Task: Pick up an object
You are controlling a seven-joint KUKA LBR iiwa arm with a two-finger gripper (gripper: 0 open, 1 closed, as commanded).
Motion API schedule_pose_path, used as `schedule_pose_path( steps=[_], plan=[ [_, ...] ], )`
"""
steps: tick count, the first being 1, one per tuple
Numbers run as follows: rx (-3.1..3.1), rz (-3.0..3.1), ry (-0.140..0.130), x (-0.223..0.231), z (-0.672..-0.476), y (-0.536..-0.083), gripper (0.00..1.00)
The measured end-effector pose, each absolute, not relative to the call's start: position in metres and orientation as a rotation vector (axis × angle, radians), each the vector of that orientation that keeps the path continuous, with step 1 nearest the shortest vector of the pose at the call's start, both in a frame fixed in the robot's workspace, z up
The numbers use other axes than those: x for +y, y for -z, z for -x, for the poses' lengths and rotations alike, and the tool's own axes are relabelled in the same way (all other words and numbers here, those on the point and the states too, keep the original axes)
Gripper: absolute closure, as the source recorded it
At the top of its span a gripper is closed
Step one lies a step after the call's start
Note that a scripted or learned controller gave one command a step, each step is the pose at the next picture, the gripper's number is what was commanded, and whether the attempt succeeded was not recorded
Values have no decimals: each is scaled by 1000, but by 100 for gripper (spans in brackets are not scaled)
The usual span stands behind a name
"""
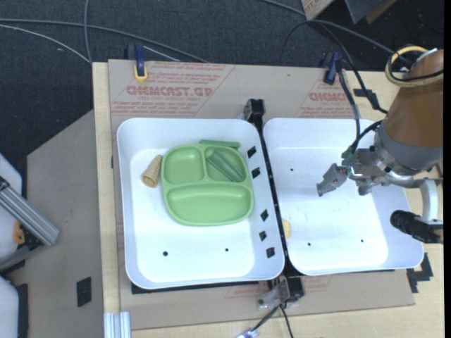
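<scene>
A: Starting with the surroundings, a cardboard-covered bench (211, 83) printed with red lettering is seen, set on dark carpet crossed by loose cables (84, 27). Two clamps, blue and yellow (140, 60) at the back left and blue (330, 67) at the back right, are fixed on the rear edge of the board.

B: And the two bins are laid side by side on it. In the left bin (190, 259) a green divided plate (208, 185) is placed near the middle, with a darker green piece (227, 164) lying in its upper right compartment.

A: A small tan cone (151, 171) is noted just beside the plate's left rim, on the bin floor.

B: A flat green strip (220, 144) is also seen at the plate's back edge.

A: Over to the right bin (338, 248), where the arm (416, 111) is brought in from the right side.

B: The gripper (331, 182) is held above the bin's middle, pointed left; whether it is spread or closed cannot be told, and nothing is seen in it.

A: A small yellowish thing (286, 227) is spotted at the divide between the bins.
</scene>
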State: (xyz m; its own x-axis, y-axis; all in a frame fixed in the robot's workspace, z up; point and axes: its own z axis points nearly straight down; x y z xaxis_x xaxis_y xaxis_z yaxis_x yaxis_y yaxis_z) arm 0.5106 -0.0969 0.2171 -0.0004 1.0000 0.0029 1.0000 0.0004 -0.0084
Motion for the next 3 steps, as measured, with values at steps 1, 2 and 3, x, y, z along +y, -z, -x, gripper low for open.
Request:
schedule_pose_path(
  steps=[1, 2, 3],
  plan=[
    [-2214, 2216, -7, -96, -502, -156, 0],
    [-2215, 2215, -6, -91, -496, -94, 0],
    [-2219, 2222, 2, -91, -499, -109, 100]
  ],
)
